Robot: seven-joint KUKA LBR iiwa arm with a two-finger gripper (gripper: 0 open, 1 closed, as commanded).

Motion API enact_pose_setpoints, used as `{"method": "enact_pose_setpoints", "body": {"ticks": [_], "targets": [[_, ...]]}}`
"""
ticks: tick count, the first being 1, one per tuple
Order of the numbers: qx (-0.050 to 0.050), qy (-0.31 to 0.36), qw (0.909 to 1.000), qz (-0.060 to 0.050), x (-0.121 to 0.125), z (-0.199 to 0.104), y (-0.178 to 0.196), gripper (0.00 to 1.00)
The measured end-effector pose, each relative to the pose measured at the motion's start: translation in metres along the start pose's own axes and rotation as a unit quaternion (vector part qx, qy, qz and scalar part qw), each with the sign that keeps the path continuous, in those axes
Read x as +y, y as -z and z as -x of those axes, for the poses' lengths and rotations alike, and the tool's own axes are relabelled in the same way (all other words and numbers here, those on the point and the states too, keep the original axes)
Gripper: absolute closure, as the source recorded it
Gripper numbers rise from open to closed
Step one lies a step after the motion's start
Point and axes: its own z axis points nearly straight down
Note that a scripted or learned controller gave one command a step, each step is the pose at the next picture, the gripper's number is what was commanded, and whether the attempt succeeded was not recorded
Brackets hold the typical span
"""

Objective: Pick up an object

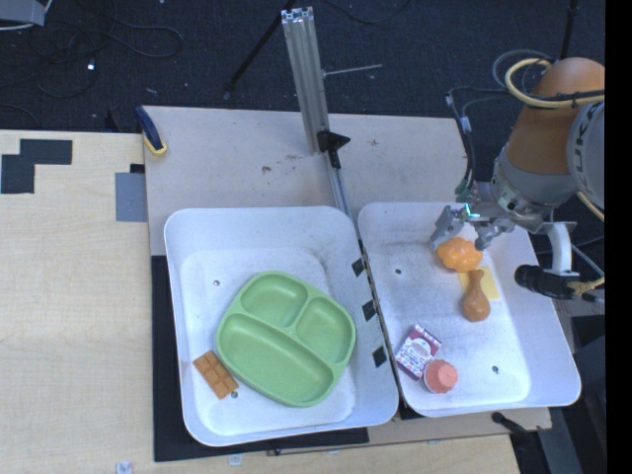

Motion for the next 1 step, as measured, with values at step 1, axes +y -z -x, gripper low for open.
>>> {"method": "enact_pose_setpoints", "body": {"ticks": [1], "targets": [[0.0,0.0,1.0,0.001,0.0005,0.0,0.0008,0.0]]}}
